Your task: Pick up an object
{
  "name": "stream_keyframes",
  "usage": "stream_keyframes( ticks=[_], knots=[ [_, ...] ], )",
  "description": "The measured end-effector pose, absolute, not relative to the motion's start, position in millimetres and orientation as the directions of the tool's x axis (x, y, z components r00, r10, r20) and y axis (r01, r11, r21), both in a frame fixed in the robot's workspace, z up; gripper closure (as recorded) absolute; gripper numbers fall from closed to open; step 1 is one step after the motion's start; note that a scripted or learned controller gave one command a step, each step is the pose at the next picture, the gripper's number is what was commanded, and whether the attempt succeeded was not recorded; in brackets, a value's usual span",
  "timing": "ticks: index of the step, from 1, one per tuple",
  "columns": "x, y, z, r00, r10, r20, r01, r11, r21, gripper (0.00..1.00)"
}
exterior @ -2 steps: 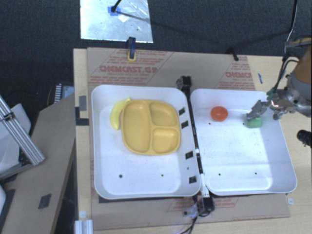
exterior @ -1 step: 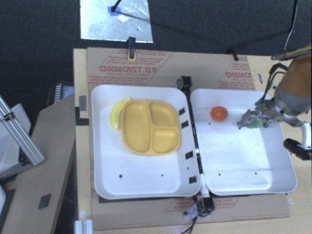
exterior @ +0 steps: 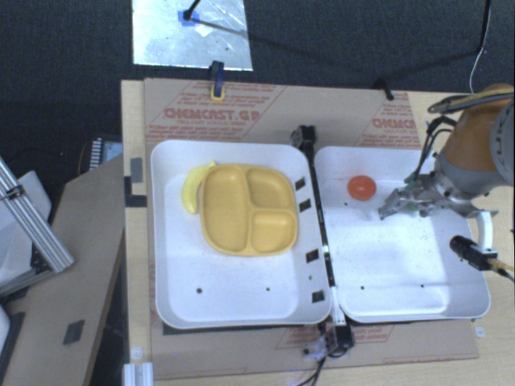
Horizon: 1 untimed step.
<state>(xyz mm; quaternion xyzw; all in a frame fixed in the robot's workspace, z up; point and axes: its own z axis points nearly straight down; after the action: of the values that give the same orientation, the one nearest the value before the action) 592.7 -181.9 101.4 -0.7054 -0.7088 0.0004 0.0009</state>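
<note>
From my station I see the gripper (exterior: 392,207) low in the right bin (exterior: 402,288), its metal fingers reaching toward the bin's middle, and I cannot tell whether they stand wide or narrow; nothing shows between them. Just ahead of the tips and a little to the far side sits the small orange object (exterior: 361,186), round, close to the gripper but apart from it, on the bin floor. I would make that my target. It looks light and smooth, perhaps a ball or a bit of toy fruit, so I judge it likely to roll or squirt out if pinched off-centre; I would close across its widest part, straight down over the middle, with the fingers on either side. Well beyond it, across the divider in the left bin (exterior: 173,288), lies a yellow divided plate (exterior: 245,209) with a yellow banana-shaped piece (exterior: 191,187) touching its far edge. The plate looks stiff and shallow, awkward for a two-finger hold except at its rim, so I would leave it alone.
</note>
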Motion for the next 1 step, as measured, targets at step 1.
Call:
stream_keyframes(
  ticks=[1],
  knots=[
    [594.2, -182.9, 115.0, -0.005, 1.0, -0.002, 1.0, 0.005, 0.004, 1.0]
  ],
)
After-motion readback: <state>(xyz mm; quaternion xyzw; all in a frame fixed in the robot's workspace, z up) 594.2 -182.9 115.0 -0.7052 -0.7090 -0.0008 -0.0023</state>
